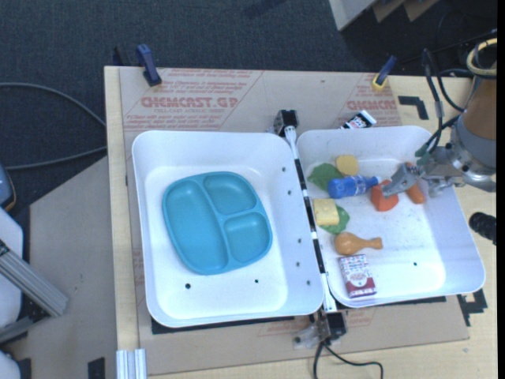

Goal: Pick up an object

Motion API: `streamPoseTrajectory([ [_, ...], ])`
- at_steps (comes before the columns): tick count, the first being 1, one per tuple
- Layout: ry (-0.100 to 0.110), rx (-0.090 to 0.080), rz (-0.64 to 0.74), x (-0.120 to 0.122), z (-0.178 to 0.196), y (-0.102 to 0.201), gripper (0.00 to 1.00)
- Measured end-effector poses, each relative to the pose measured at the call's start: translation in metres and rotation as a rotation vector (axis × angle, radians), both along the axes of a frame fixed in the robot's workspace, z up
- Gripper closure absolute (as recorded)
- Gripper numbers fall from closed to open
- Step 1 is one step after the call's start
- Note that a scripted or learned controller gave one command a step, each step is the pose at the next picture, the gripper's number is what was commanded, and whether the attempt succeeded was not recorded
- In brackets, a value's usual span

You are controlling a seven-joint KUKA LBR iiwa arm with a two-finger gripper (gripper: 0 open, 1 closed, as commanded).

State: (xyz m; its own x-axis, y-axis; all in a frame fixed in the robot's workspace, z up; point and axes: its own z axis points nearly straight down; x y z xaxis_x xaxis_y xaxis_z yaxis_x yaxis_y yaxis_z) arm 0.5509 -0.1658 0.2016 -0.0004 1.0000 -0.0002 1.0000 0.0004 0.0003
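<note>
The right bin (pixel 467 253) holds several small toys. An orange-red piece (pixel 384 200) lies near the bin's middle right, with another orange bit (pixel 416 195) just beside it. My gripper (pixel 402 183) reaches in from the right, low over these orange pieces and partly covering them. I cannot tell whether it holds either one. Left of it lie a blue bottle (pixel 349 186), a yellow lump (pixel 346 164) and a green leafy piece (pixel 322 174).
Nearer the front of the right bin are a yellow block (pixel 325 211), a brown drumstick (pixel 357 243) and a red carton (pixel 357 276). The left bin (pixel 144 212) holds a blue divided plate (pixel 217 221). Clamps and cables ring the bench.
</note>
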Motion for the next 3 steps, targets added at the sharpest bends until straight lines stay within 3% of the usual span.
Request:
streamPoseTrajectory([
  [1, -0.013, -0.004, 0.000, 0.063, -0.095, -0.001, 0.00],
  [2, -0.032, -0.003, 0.001, 0.089, -0.102, 0.006, 0.00],
  [3, -0.003, -0.001, 0.001, 0.095, -0.116, 0.018, 0.00],
])
